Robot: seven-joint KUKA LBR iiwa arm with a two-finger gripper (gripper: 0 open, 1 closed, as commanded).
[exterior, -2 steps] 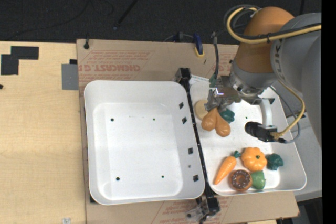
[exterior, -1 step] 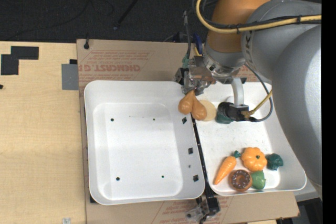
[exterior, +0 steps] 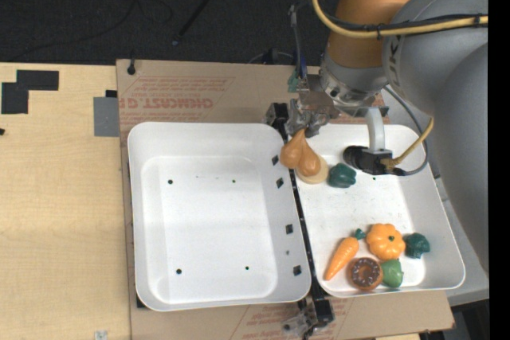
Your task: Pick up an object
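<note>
A tan pear-shaped toy (exterior: 301, 155) hangs tilted over the divider between the two bins, at the far left corner of the right bin (exterior: 446, 267). My gripper (exterior: 303, 122) is directly above it, and the toy's narrow top sits between the fingers, so the gripper is shut on it. Its lower, paler end (exterior: 315, 173) is close to the bin floor; I cannot tell whether it touches.
A dark green toy (exterior: 343, 176) lies just right of the pear. At the near end of the right bin, a carrot (exterior: 343, 255), orange pumpkin (exterior: 385, 240), broccoli (exterior: 416, 244), brown disc (exterior: 366, 273) and green piece (exterior: 392, 274) cluster together. The left bin (exterior: 143, 171) adjoins.
</note>
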